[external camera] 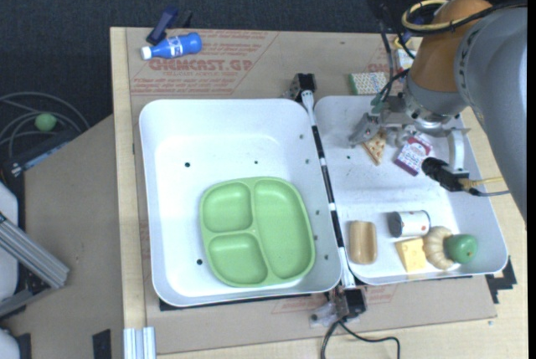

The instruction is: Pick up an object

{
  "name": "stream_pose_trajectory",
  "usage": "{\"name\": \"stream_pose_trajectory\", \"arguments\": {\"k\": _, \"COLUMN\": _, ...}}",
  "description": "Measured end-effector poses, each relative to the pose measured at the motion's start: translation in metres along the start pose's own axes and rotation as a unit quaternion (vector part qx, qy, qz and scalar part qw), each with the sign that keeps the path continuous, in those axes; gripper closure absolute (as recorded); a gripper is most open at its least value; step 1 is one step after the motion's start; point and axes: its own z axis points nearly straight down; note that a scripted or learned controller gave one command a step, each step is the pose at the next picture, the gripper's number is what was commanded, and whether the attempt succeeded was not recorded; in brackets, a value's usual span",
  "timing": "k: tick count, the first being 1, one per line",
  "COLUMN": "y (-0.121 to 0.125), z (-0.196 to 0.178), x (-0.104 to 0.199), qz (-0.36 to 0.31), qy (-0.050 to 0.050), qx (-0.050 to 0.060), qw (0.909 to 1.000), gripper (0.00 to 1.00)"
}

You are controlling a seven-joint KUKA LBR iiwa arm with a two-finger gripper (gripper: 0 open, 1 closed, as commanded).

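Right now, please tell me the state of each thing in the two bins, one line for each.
Green divided plate: flat in the left bin, nothing in its compartments.
Cracker: flat in the right bin, just below the pincer.
Purple packet: lying tilted.
White can: on its side.
Tan block: lying flat.
Yellow cube: touching the bread roll.
Green apple: against the roll.

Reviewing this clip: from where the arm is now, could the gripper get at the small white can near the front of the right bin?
Probably yes. The white can lies on open bin floor, apart from the tan block and yellow cube, with nothing on top. The gripper sits over the same right bin.
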Motion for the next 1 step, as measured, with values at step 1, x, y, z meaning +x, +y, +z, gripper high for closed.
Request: {"name": "stream_pose_trajectory", "arguments": {"k": 1, "y": 0.0004, "z": -0.0103, "x": -0.0004, "qz": 0.0, "qy": -0.001, "qx": -0.001, "qw": 1.0, "gripper": 1.0}}
